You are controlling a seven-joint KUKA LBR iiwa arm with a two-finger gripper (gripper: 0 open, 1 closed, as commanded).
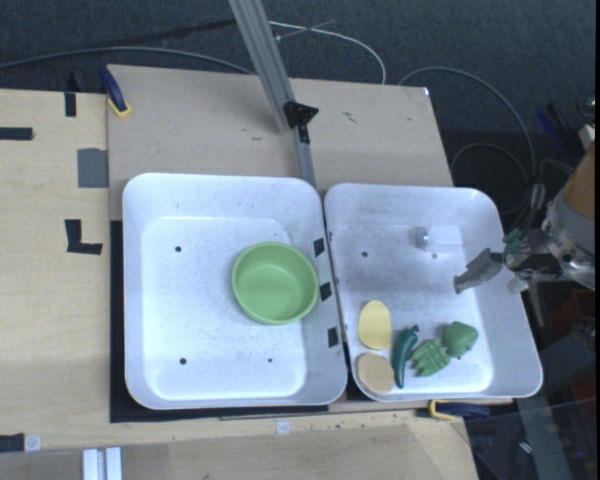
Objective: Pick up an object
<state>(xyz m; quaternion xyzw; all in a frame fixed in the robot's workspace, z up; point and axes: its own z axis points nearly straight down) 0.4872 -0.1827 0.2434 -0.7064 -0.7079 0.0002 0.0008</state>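
Observation:
In the right bin [380, 208] several small objects lie near the front: a yellow oval piece [375, 323], a tan round piece [376, 371], a dark green pepper [402, 353], a bumpy green toy [431, 357] and a rounder green toy [461, 337]. A small clear object [425, 236] rests near the bin's back. My gripper [480, 270] hangs over the right side of this bin, behind the green toys and to the right of the clear object, touching none of them. The arm's wrist [570, 238] sits just past the bin's right rim.
The left bin [160, 268] holds a green bowl [274, 282] close to the divider between the bins. A grey pole [265, 53] slants down to the back of the bins. Cables [460, 88] lie on the dark floor behind.

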